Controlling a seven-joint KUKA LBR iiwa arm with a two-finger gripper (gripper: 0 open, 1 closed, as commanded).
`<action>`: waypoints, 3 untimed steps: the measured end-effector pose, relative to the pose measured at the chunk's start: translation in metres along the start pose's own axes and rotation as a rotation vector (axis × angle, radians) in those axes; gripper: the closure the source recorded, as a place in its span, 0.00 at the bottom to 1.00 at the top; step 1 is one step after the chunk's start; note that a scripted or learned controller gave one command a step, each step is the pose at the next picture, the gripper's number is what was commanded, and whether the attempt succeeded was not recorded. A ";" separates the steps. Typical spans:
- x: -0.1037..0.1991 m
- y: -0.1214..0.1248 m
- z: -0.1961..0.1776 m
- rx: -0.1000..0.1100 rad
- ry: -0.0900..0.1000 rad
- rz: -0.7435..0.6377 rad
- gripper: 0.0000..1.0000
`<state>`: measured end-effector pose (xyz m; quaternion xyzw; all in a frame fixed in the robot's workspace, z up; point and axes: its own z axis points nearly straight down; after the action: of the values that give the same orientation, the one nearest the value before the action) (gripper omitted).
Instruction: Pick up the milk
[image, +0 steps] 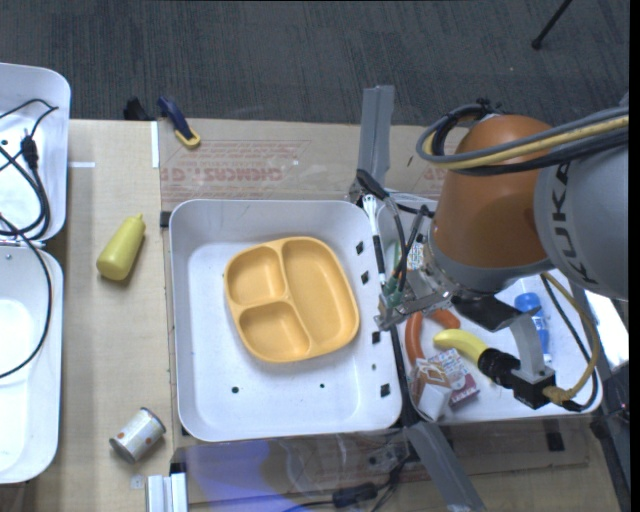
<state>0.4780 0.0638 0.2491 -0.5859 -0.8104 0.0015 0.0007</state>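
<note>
The small brown-and-white milk carton (443, 378) lies tilted on its side near the right bin's front left corner, just below a banana.

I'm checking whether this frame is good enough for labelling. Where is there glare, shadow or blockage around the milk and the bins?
Camera view: sharp overall; the yellow tray is evenly lit; the left bin shows mild bluish glare at its near edge; the arm blocks most of the right bin, leaving the milk carton partly shaded beside the banana.
</note>
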 end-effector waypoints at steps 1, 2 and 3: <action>-0.001 0.000 -0.008 0.002 -0.001 0.001 1.00; 0.012 0.004 -0.023 -0.002 -0.001 -0.420 1.00; -0.008 -0.003 0.001 0.000 0.000 -0.139 1.00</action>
<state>0.4780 0.0558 0.2484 -0.5284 -0.8490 0.0014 0.0009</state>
